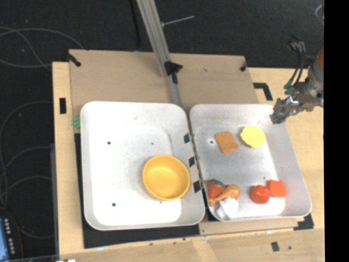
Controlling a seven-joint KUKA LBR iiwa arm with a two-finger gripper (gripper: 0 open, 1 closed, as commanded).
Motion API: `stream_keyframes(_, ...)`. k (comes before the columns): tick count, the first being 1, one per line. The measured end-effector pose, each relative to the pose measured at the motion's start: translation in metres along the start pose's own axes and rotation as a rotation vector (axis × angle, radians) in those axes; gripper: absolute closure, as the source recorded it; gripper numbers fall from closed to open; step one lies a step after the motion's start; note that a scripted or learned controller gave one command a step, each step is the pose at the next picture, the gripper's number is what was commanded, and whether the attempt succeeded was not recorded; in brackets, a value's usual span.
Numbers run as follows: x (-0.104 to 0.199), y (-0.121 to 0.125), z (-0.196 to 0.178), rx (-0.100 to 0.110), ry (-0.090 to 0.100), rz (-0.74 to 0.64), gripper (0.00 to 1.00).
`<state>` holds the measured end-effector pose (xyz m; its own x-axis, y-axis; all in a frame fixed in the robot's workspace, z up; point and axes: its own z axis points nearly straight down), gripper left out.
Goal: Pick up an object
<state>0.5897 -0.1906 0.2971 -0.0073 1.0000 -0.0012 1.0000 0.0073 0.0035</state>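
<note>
My gripper hangs over the far right corner of the right bin, above and to the right of a yellow round piece. A tan square piece lies to the left of the yellow one. At the near side of that bin sit a red round object, an orange-red block, and a small heap of orange, red and white items. Nothing shows between the gripper's tips.
A yellow bowl sits in the left bin, near its right wall. A grey metal post rises slantwise from behind the bins' shared edge. Brown board surrounds both bins.
</note>
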Motion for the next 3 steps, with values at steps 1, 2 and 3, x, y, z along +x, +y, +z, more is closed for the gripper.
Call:
stream_keyframes(1, 0.051, 0.013, 0.018, 0.003, 0.001, 0.001, 1.0)
stream_keyframes(2, 0.102, 0.033, 0.015, 0.001, 0.001, 0.0, 1.0)
stream_keyframes(3, 0.144, 0.041, 0.021, 0.003, 0.001, 0.002, 1.0)
